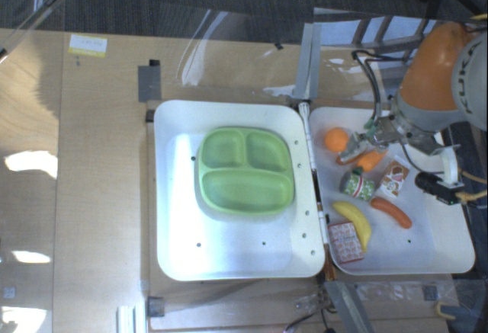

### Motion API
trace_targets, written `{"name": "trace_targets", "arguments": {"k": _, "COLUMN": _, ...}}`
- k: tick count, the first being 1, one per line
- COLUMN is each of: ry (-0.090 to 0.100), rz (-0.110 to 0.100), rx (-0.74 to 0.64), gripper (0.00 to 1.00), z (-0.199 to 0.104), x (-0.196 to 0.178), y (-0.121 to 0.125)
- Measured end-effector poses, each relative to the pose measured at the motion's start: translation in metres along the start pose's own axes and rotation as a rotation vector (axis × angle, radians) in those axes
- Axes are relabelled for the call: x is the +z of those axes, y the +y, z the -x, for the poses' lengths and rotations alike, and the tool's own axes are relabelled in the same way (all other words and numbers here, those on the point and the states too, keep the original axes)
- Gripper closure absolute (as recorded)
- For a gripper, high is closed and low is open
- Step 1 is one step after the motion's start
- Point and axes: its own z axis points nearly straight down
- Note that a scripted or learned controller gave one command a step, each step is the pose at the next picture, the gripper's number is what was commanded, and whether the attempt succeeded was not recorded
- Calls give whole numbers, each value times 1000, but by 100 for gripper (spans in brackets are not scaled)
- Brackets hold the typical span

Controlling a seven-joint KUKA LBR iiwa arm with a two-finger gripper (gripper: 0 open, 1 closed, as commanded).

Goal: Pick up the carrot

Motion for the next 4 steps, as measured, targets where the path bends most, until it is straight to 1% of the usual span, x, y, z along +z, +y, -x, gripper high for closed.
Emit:
{"name": "trace_targets", "arguments": {"k": 1, "ry": -2, "rz": 5, "rx": -24, "gripper": 0, "z": 3, "x": 47, "y": 20}}
{"name": "trace_targets", "arguments": {"k": 2, "ry": -7, "rz": 15, "rx": -25, "gripper": 100, "z": 4, "x": 33, "y": 23}}
{"name": "trace_targets", "arguments": {"k": 3, "ry": -1, "rz": 4, "rx": -223, "gripper": 100, "z": -60, "x": -53, "y": -23}}
{"name": "trace_targets", "arguments": {"k": 4, "ry": -2, "rz": 3, "rx": -53, "gripper": 100, "z": -31, "x": -57, "y": 41}}
